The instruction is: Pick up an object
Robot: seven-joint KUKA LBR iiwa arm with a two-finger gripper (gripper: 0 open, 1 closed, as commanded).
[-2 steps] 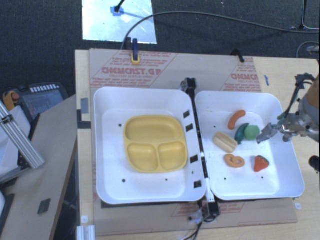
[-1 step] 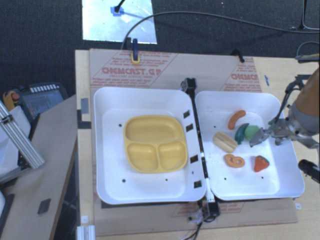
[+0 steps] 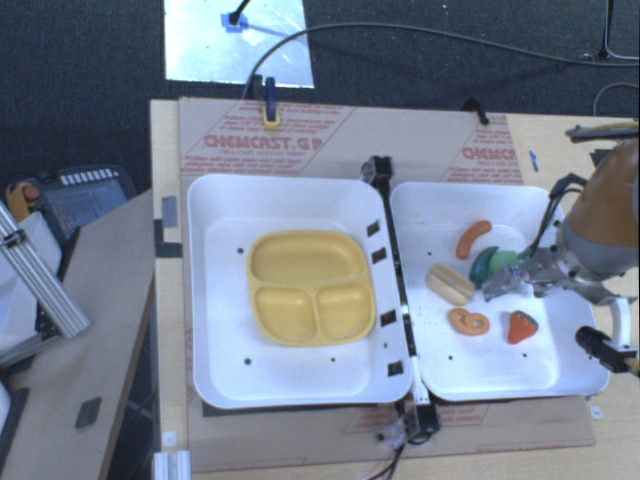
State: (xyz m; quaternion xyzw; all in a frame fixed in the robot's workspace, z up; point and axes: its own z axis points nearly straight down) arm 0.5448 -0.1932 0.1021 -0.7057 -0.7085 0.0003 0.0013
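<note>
The right bin [image 3: 540, 368] holds five small toy foods. An orange sausage [image 3: 474, 238] lies in its upper middle, its long axis slanting from lower left to upper right. Below it and to the left, a tan bun [image 3: 449, 284] stretches from upper left to lower right. A green piece [image 3: 490, 264] sits just right of the bun; its right side is covered by the tool, so its shape is hard to make out. Lower down, a flat orange slice [image 3: 468, 321] lies with its long axis nearly level across the frame, and a red strawberry [image 3: 521, 327] sits just right of it, broad end up and tip pointing toward the bottom of the frame.

The tool [image 3: 512, 278] comes in from the right edge of the frame, at the end of the grey and orange arm [image 3: 605, 213], most of which is cut off by that edge. It sits over the green piece and seems to touch it, with the bun just to its left, the strawberry just below, and the sausage above and to the left. Whether it is open or closed cannot be told, since its end blurs into the green piece.

The left bin [image 3: 215, 268] holds a yellow tray [image 3: 305, 286] with three compartments, near its middle. Both bins rest on the counter [image 3: 420, 138].
</note>
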